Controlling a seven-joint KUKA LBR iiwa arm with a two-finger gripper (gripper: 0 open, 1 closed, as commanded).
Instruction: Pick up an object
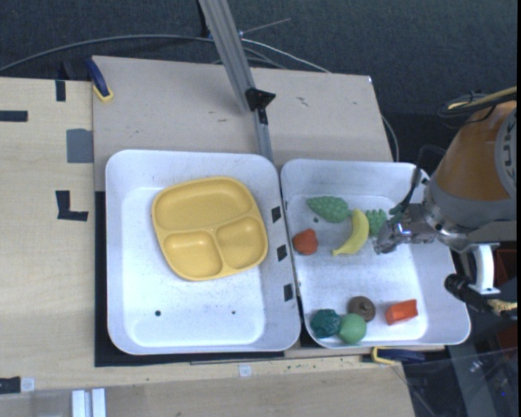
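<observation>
My bench carries two white bins side by side. The left bin holds a yellow divided plate, which lies toward the bin's far edge. The right bin holds the small things. A green leafy piece lies near its far edge, and a banana is just beside it. A second green piece sits next to the banana. A red ball is near the left edge. At the near edge lie a dark green ball, a light green ball, a brown ring and a red block. My gripper is low at the right edge, near the banana; I cannot tell how it stands.
</observation>
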